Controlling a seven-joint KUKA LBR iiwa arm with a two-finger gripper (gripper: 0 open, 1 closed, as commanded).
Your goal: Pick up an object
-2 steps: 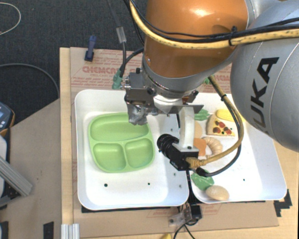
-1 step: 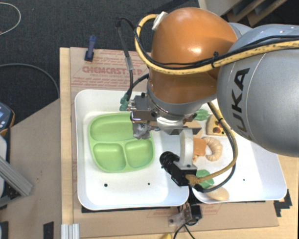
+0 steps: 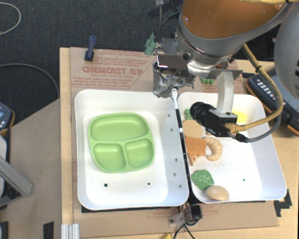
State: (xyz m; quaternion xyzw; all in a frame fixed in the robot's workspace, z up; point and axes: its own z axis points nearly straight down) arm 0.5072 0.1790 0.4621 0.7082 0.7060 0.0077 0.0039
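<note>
End effector [image 3: 166,87] hovers; can't tell how open or if loaded.
Orange block [image 3: 195,147] is probably light, stiff, slick; pinch its flat sides.

Red block letters reading "CHEMCAST GP" are printed on the brown sheet [image 3: 117,61] that carries the bins. They run along its far edge, just beyond the far rim of the left bin [image 3: 84,97]. Finer red print above and below is too small to read.
</note>
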